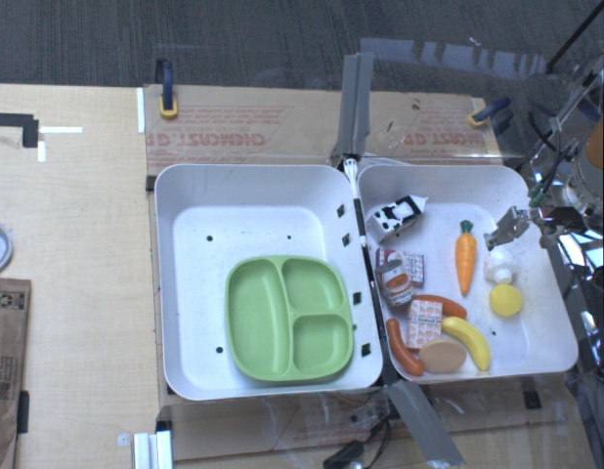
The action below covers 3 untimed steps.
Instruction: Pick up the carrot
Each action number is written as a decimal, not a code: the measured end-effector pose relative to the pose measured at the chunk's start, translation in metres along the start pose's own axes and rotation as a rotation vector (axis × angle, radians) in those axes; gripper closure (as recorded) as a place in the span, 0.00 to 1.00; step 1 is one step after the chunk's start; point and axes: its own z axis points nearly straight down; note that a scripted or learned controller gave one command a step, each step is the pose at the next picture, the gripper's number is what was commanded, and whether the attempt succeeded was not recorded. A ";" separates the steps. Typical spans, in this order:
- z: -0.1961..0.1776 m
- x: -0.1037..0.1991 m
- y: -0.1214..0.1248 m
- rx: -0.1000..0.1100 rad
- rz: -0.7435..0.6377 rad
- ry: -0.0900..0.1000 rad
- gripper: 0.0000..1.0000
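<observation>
Carrot, smooth orange and tapering under a small green top, lies lengthwise in the right bin, point toward us. We see the gripper reaching in from the right edge, low over the bin just beside the carrot and apart from it; we cannot tell its opening. Nearby sit a round yellow ball, a curved banana and glossy sausages. A matte green divided plate rests in the left bin.

The arm reaches in low from the right; the gripper hangs over the right bin's right edge.
</observation>
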 end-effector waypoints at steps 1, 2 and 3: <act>0.116 0.029 0.016 0.000 -0.020 0.000 0.00; 0.106 0.028 0.017 -0.001 -0.015 0.000 1.00; 0.034 0.069 0.046 -0.002 -0.094 -0.001 1.00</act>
